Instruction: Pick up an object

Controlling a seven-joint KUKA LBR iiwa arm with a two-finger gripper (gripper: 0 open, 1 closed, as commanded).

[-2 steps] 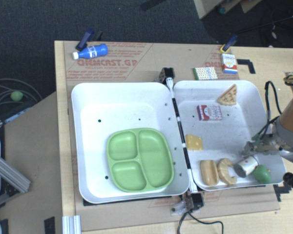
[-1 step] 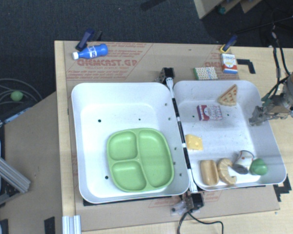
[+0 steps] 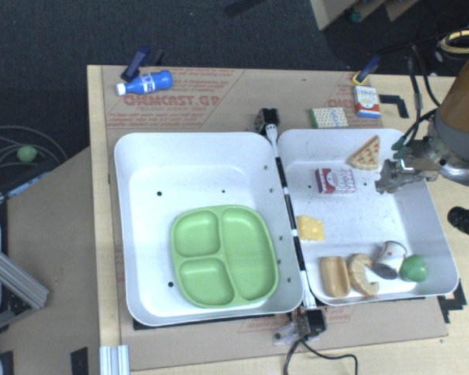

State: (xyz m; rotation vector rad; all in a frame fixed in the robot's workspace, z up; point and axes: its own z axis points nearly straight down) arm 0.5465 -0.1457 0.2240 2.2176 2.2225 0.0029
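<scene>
- On your desk (image 3: pixel 180 100), past the bins, a blue-and-white bottle (image 3: pixel 144 83) lies near the far left corner.
- A small patterned card (image 3: pixel 329 117) and a little box (image 3: pixel 366 101) sit beyond the right bin.
- Off the desk at left you see coiled cables (image 3: pixel 8 162) and a green ball (image 3: pixel 26 154).

The arm (image 3: pixel 458 135) is a rounded grey body with an orange-brown band above the wrist, dark cables running along it, ending in a small grey metal gripper (image 3: pixel 389 180) with darker fittings.
</scene>
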